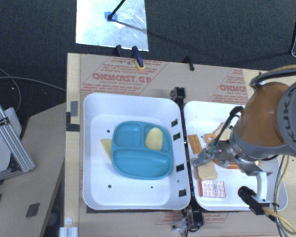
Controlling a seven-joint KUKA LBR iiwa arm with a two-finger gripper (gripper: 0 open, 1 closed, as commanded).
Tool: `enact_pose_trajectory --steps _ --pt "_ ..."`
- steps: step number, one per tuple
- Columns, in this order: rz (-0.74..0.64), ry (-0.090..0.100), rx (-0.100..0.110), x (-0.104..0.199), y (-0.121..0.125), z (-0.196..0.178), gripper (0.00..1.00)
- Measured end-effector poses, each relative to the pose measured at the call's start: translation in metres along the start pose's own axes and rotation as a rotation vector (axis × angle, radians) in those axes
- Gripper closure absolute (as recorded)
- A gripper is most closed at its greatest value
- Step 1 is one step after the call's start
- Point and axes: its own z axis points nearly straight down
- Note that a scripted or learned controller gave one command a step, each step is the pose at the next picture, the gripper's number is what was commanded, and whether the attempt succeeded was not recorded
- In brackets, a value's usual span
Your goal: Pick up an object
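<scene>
right bin [282, 199]: nearest part of the scene, white, shallow, sits on my side of the bench.
card [213, 188]: small white piece with red print, lies flat at the near edge of the right bin, just below the tan block.
my claw [204, 156]: low over the right bin's left part, tips aimed left toward the divider. Can't tell how far apart the tips are, too small and dark here.
claw contact: tips sit right over the tan block's upper end; touching or just above, can't tell. Nothing seen pinched.
tan block [207, 170]: bread-coloured slab, right bin, between the claw and the card. Long axis roughly near-to-far, slightly tilted; far end under my tips.
orange stick [194, 143]: short brown-orange bar, right bin, close to the left wall, just beyond the claw. Long axis runs near-to-far, tilted a little to the left at the far end.
orange bits [211, 138]: thin orange shape beyond the claw, partly hidden by my wrist; shape unclear.
my arm [266, 122]: orange band and grey shell, covers much of the right bin.
left bin [95, 137]: white, beside the right bin, walls touching at the divider.
blue tray [141, 150]: three-compartment plate, middle of left bin.
yellow egg-shape [154, 138]: in the tray's far-right compartment.
pale yellow piece [106, 147]: sticks out from under the tray's left edge.
foil sheet [112, 19]: far off the bench, on dark floor.
</scene>
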Motion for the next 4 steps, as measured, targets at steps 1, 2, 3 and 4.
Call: enact_pose_trajectory --steps 1,2,3,4 --pt "-0.011 0.003 -0.001 0.121 0.002 0.000 0.00" --pt "0.000 0.000 -0.003 0.113 0.004 -0.010 1.00" --pt "-0.001 0.001 -0.005 0.113 0.005 -0.021 1.00" --pt "0.007 -0.002 -0.008 0.056 0.001 -0.109 1.00"
